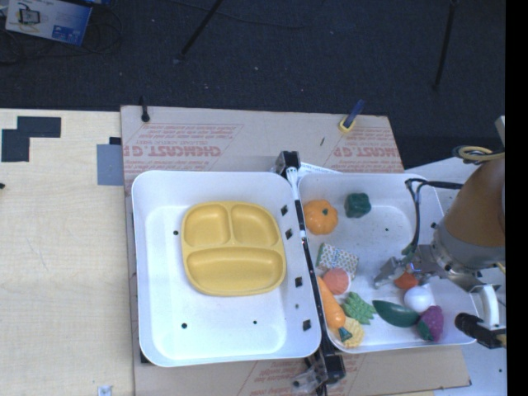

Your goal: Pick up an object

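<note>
My gripper hangs low over the right side of the right bin, with its fingers spread open. Just beside and below it lies a small red-orange piece, touching a white egg-like piece; I see nothing held between the fingers. Nearby lie a dark green pepper shape and a purple bunch. Further left in this bin are an orange pumpkin, a dark green lump, a patterned cloth, a pink-red ball, a carrot, a leafy green piece and a corn cob.
The left bin holds a yellow divided plate. A raised divider runs between the bins. The arm's grey body fills the right bin's right edge. Both bins rest on a cardboard sheet.
</note>
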